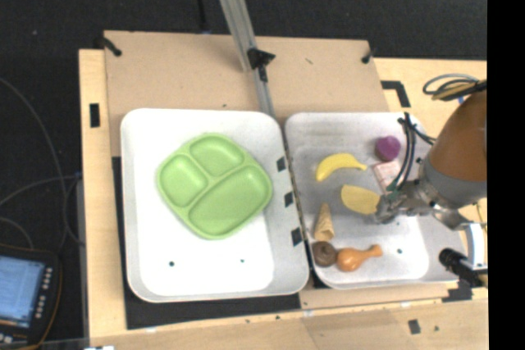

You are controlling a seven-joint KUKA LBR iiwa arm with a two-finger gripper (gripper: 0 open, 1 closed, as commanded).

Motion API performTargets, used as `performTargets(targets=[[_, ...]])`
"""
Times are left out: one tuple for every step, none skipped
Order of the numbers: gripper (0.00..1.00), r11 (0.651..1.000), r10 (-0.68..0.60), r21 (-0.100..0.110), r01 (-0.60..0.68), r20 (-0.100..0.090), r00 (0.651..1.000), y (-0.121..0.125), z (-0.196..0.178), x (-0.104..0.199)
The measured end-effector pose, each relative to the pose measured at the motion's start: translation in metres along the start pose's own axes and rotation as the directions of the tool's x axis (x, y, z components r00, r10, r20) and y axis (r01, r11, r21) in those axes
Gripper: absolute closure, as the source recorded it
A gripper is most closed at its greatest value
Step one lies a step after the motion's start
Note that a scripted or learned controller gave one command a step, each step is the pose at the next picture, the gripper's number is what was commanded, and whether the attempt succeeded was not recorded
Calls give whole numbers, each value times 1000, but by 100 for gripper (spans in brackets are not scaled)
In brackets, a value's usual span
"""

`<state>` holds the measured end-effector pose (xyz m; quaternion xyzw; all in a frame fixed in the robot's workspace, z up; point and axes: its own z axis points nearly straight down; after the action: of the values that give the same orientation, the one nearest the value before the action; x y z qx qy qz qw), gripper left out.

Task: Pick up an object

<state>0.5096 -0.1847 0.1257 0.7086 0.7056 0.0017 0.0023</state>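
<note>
The right bin point(413, 260) holds several toy foods. A yellow banana point(339, 166) lies near its middle, and a purple ball point(388, 147) sits at the back right. A pale pink item point(384, 173) lies just below the ball. A flat yellow piece point(358, 198) lies mid-bin, with my gripper point(385, 211) down at its right edge, touching or nearly touching it. An ice-cream cone point(324, 221), a brown donut point(325, 253) and an orange pear-shaped piece point(358, 257) lie toward the front left.
The left bin point(156, 266) holds a green divided plate point(215, 185). A metal pole point(234, 0) slants up from between the bins at the back. My arm's orange band point(463, 147) hangs over the right bin's right wall.
</note>
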Motion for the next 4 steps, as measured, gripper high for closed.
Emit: performTargets(targets=[[100,1000,-3,-3,3,2,1000,-6,-60,-4],[100,1000,-8,-4,8,3,1000,-4,-125,-8],[100,1000,-8,3,8,1,1000,-3,-122,-9],[100,1000,-13,1,13,-1,1000,8,-129,44]])
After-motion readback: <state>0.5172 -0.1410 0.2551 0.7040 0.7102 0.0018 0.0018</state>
